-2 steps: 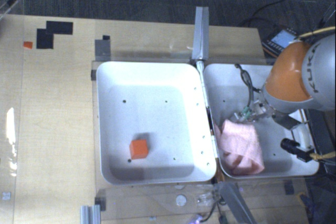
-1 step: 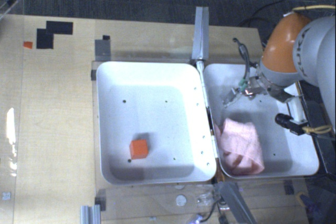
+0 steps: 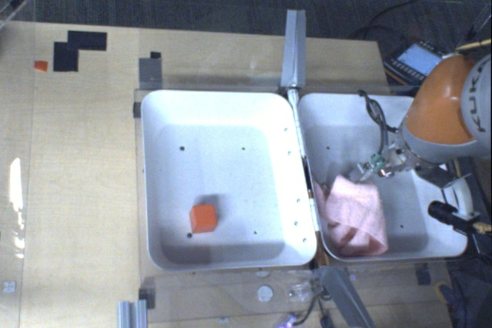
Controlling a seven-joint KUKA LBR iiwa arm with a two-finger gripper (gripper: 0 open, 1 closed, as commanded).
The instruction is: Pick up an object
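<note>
Seen from above, the metal divider bar (image 3: 294, 50) between the two bins serves as the landmark. Left of the bar lies the left bin (image 3: 157, 165), which holds one orange block (image 3: 204, 218) near its front edge, well apart from the bar and from the arm. Right of the bar lies the right bin (image 3: 338, 115), which holds a crumpled pink cloth (image 3: 355, 215) pressed close to the wall on the bar's side, toward the front.

The grey arm with its orange band (image 3: 438, 107) reaches over the right bin from the far side of the bar. The gripper (image 3: 377, 165) hangs at the rear upper edge of the pink cloth, just beside or touching it; which of the two cannot be told, nor whether it is spread or closed. No cloth is seen lifted.

Beyond the left bin, farther from the bar, the wooden bench (image 3: 77, 188) carries black marker shapes (image 3: 75, 48) and a small orange tag (image 3: 41, 66).
</note>
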